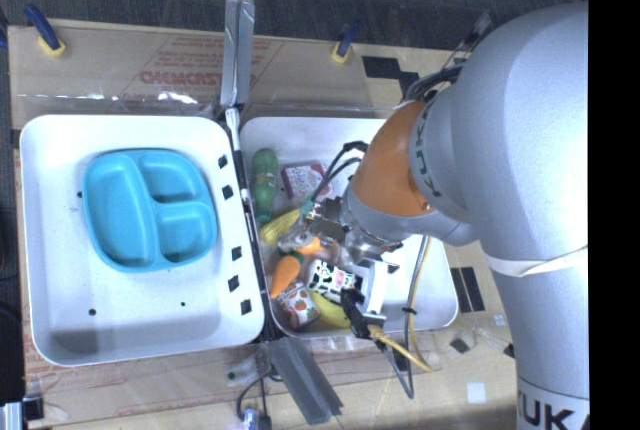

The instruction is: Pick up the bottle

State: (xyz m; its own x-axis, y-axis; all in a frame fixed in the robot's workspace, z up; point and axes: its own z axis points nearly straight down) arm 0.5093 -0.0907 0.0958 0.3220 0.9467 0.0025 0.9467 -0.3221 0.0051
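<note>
The green bottle (264,180) lies on its side at the left edge of the right bin (440,303), just beside the divider. My gripper (322,240) hangs low over the middle of that bin, to the right of the bottle and a little nearer the camera, above a heap of toy food. The bottle is apart from the gripper. The grey arm with its orange band (395,178) hides the right half of the bin.
A blue divided plate (150,208) lies in the left bin (60,318). Around the gripper in the right bin are a pink box (299,180), a yellow piece (279,224), an orange carrot (284,272), a red and white item (297,306) and another yellow piece (330,314).
</note>
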